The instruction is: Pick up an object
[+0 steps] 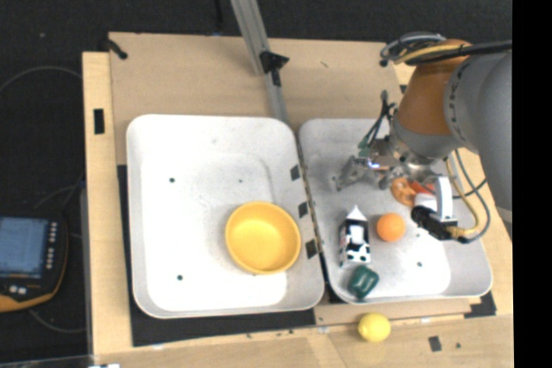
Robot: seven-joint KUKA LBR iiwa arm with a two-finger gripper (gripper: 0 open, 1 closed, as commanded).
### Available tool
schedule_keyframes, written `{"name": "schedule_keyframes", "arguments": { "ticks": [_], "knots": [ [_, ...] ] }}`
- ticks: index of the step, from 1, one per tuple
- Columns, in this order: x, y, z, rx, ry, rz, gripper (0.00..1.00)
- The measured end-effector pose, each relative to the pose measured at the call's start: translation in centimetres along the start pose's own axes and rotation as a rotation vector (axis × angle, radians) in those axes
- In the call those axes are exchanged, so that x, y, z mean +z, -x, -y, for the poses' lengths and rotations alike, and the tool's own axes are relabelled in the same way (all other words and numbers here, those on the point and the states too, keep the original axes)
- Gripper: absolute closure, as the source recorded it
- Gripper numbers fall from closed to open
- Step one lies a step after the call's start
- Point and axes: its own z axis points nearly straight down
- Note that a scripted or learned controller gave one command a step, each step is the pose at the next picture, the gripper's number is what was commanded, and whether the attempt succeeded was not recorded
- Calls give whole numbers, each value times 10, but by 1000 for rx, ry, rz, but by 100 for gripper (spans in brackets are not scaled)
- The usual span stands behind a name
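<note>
Gripper (pixel 377 165) sits low over the right bin (pixel 332 142), near its upper middle, and I can't tell from up here how it is set. Just below it I see the orange ball (pixel 391 227), with the black-and-white cow carton (pixel 354 242) beside it and the green piece (pixel 363 280) lower down. Yellow bowl (pixel 262 237) rests in the left bin (pixel 172 151); a lemon (pixel 373 327) lies on the bench (pixel 190 73).
</note>
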Motion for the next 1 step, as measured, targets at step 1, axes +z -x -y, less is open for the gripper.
{"name": "schedule_keyframes", "arguments": {
  "ticks": [1],
  "knots": [
    [8, 1, 0, 1, 4, 0, 0]
  ]
}}
